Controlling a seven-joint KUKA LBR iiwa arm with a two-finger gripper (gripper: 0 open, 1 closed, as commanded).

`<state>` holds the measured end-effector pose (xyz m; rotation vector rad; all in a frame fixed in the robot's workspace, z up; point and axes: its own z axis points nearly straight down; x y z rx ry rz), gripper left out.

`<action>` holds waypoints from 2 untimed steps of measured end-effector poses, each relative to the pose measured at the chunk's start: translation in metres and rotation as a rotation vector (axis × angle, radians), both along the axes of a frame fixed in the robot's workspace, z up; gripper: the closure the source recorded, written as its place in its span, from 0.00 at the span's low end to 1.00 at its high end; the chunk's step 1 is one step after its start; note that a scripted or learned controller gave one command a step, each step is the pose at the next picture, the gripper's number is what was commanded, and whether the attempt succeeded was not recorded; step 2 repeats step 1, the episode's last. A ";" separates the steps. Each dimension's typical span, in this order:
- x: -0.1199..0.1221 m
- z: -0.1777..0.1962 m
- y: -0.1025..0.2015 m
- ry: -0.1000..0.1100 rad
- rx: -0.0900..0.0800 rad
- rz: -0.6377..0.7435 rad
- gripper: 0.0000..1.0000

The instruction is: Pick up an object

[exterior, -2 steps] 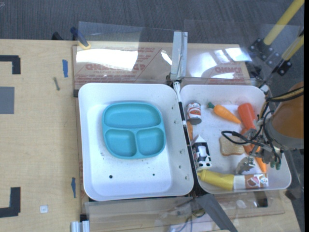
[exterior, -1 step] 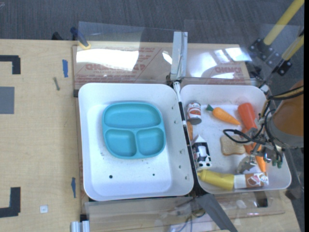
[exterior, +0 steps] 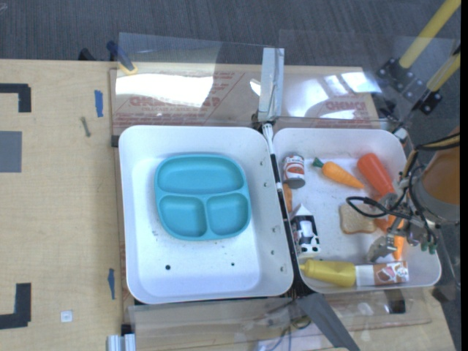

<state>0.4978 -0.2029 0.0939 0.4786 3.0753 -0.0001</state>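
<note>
Tool [exterior: 386, 246] low in right bin [exterior: 329, 148], toast [exterior: 356, 220] just beside

At the right edge of the frame, the arm [exterior: 444, 181] shows a rounded orange band with grey casing beside it. Thin black cables [exterior: 380, 207] loop out from it toward the left. Below them sits the end effector [exterior: 391, 246], a small cluster of grey metal parts with orange pieces and a few tiny green spots.
</note>
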 end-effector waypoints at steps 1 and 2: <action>0.119 0.002 0.077 0.008 0.002 -0.081 0.00; 0.119 0.002 0.077 0.008 0.002 -0.081 0.00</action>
